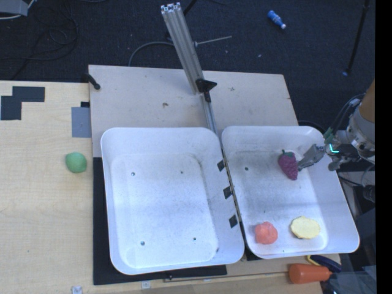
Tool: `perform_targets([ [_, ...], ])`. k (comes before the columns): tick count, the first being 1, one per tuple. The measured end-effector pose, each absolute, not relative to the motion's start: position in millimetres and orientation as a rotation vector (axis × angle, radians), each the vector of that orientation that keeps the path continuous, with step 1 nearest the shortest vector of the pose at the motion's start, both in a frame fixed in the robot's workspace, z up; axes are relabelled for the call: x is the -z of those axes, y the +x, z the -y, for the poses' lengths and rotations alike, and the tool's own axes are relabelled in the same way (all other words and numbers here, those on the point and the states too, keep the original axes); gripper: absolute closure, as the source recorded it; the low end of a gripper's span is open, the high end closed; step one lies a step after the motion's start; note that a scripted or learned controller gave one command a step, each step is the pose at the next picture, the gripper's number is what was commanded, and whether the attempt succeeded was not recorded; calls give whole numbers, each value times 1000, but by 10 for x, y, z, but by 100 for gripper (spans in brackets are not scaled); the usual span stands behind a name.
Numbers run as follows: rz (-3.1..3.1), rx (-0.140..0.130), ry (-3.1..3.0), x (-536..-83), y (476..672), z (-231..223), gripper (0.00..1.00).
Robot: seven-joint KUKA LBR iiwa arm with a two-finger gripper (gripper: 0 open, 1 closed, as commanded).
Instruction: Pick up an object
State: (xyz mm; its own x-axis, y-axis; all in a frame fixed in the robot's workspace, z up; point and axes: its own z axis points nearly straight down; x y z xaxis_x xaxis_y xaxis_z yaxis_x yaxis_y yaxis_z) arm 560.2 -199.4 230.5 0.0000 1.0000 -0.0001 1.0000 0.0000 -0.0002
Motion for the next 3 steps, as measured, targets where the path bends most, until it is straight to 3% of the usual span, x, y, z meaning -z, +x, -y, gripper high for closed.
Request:
perform_targets([
  [1,2221,0,-2221,-2304,5602,1994,0],
  [3,2219,-4,-2217,-1083,5628,1968,0],
])
